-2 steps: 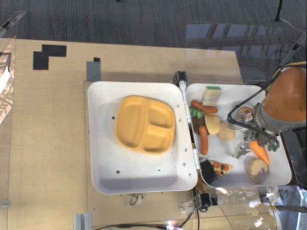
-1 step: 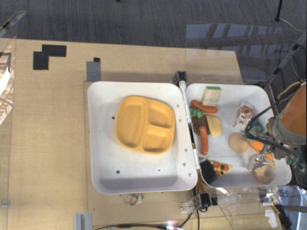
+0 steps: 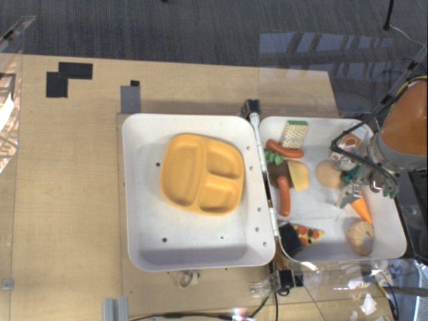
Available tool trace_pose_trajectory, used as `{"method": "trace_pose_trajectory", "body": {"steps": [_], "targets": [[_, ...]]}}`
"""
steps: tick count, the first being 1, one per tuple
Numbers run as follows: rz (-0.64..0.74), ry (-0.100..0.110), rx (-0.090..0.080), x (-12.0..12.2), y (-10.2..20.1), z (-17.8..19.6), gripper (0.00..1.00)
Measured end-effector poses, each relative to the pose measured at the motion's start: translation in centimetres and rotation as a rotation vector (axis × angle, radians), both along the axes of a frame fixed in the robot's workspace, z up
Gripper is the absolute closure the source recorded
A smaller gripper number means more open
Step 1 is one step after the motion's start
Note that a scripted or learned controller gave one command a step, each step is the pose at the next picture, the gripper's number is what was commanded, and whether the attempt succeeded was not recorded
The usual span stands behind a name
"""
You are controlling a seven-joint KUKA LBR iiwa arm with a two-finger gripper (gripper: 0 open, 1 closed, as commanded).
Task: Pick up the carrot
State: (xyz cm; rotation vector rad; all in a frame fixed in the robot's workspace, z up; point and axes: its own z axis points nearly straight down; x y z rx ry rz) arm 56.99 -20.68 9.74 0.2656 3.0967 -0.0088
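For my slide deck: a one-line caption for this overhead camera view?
Arm's gripper poised beside the carrot in the right bin; yellow divided plate in the left bin.

The carrot [image 3: 362, 209] is bright orange. The divided plate [image 3: 202, 173] is mustard yellow and sits in a white bin [image 3: 144, 199]. Two sausages [image 3: 284, 150] are red. The pizza slice [image 3: 306, 233] shows red and yellow toppings. The table [image 3: 67, 199] is pale wood with black squares [image 3: 67, 77].

Grey arm [image 3: 394, 154] with orange band, black cables
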Motion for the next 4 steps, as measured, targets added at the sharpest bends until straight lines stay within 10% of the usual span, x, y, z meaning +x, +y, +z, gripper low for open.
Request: {"method": "trace_pose_trajectory", "body": {"steps": [1,2,3,4], "targets": [[0.006,-0.022,-0.006,0.7,0.0,1.6,1.0],[0.397,0.016,-0.006,-4.9,0.1,-0.7,1.0],[0.401,0.003,-0.011,-4.4,0.1,0.7,1.0],[0.39,0.012,0.003,2.3,13.5,9.4,1.0]]}}
